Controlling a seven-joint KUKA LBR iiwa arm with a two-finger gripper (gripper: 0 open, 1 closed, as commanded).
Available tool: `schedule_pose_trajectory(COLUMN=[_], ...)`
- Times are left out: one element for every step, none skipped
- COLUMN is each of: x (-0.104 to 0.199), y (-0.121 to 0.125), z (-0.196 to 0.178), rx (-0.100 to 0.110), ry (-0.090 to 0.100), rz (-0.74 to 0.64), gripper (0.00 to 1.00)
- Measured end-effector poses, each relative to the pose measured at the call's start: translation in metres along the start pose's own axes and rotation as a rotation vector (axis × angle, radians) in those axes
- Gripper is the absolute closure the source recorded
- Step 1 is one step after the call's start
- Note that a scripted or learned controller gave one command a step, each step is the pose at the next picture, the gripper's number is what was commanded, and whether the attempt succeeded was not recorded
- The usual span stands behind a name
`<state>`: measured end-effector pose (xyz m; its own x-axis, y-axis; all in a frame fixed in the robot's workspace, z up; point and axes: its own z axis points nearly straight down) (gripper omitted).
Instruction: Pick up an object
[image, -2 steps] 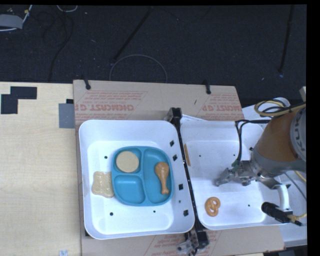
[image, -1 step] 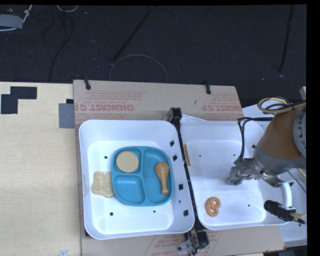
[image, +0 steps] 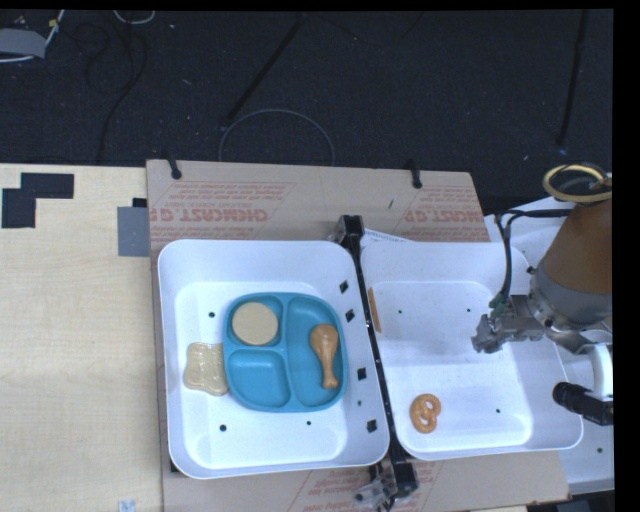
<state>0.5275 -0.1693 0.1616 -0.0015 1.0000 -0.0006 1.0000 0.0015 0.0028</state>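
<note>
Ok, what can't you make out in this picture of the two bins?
- Gripper, camera view: too small and dark to tell how its fingers stand.
- Arm: cut off by the right edge.
- Pale item beside the blue tray: too blurred to identify.
- Pretzel: fine detail too small.

The bench (image: 70, 340) is pale wood; a printed cardboard sheet (image: 310, 205) lies on it, bearing two white bins, the right bin (image: 440, 270) beneath the jaws, the left bin (image: 200, 270) well beyond them.
</note>
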Motion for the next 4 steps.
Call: schedule_pose_trajectory(x=[0.0, -0.001, 0.052, 0.097], y=[0.008, 0.009, 0.033, 0.044], z=[-0.061, -0.107, -0.103, -0.087], rx=[-0.001, 0.001, 0.004, 0.008], ry=[-0.001, 0.0, 0.002, 0.003], rz=[0.0, 0.0, -0.004, -0.002], gripper=[1.0, 1.0, 1.0, 1.0])
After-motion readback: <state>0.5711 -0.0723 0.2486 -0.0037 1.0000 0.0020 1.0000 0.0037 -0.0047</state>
